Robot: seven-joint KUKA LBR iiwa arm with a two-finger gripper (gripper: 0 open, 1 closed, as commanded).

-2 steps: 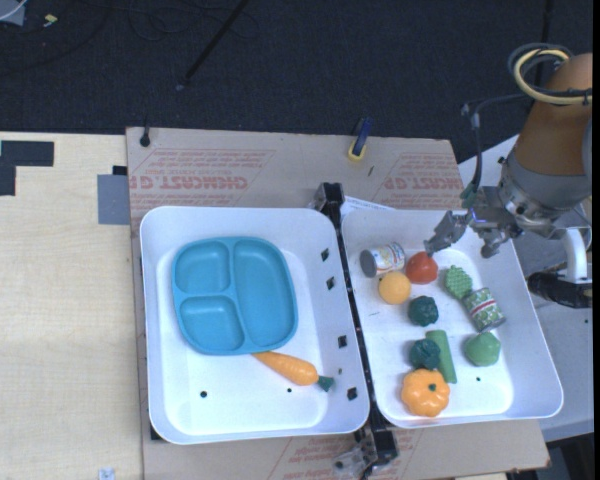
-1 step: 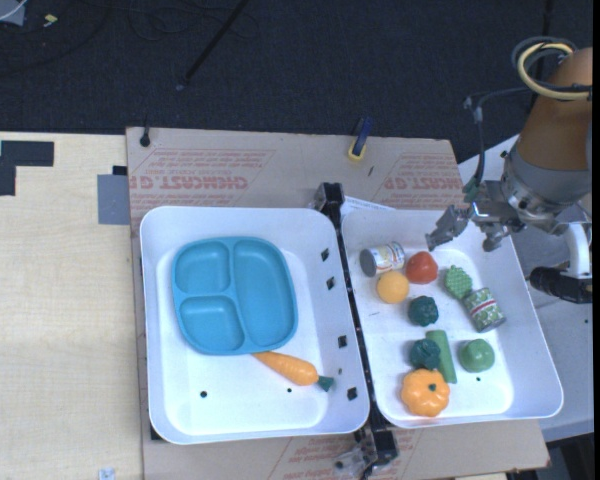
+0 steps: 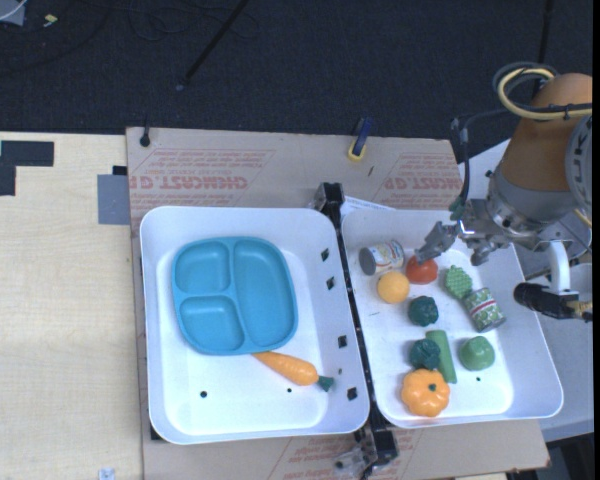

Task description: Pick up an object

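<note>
Approach step: I see the gripper (image 3: 456,244), fingers apart and holding nothing, hovering beside the red tomato (image 3: 421,269) in the right bin (image 3: 540,368). Next I need descent and closure.

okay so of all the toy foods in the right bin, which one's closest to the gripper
The red tomato, at the bin's upper middle. It sits right beside the gripper, while the yellow ball and small can lie farther left.

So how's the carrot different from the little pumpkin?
The carrot lies in the left bin, beside the blue divided plate; the pumpkin sits in the right bin among other toy foods. The carrot is long, tapered and lying flat; the pumpkin is round and squat. Both are orange with a green end.
</note>
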